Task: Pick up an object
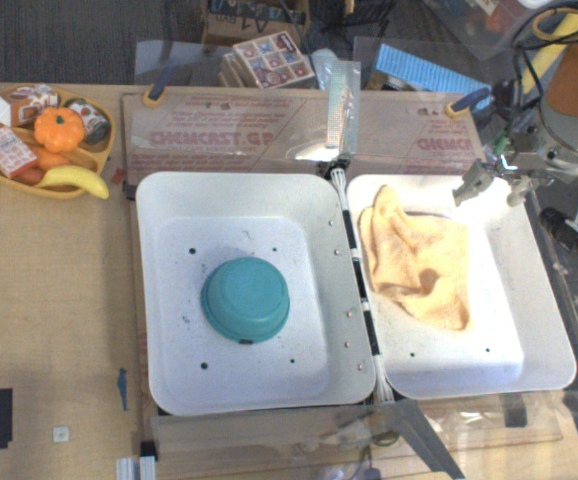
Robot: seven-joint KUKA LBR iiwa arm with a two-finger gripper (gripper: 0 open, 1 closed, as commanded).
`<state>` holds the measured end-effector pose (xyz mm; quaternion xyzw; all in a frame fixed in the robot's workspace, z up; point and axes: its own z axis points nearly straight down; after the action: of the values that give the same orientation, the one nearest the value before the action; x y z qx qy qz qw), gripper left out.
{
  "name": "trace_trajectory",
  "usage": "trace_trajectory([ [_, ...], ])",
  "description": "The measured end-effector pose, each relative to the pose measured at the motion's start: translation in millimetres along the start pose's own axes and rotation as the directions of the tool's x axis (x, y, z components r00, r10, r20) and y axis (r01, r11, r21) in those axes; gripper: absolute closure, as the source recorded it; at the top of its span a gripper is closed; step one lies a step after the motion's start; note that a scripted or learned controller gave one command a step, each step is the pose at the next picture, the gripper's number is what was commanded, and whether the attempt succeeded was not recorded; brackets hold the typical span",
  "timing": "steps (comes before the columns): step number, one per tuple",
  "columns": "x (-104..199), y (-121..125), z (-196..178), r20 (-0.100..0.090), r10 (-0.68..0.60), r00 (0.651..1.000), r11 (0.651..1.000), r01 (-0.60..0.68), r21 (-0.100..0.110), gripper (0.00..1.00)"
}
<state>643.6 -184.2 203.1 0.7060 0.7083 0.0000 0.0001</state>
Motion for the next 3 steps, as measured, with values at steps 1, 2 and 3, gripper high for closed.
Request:
trace_trajectory([
  [1,0,-72,93,0.000,-0.125,0.992,0.992,0.125,0.000,0.00],
  [2,73,-42,114,0.001,-0.233,0.973,0.973,0.233,-0.008,0.00],
  [3,70,-41,103,0.002,-0.228,0.974,0.974,0.228,-0.013,1.00],
])
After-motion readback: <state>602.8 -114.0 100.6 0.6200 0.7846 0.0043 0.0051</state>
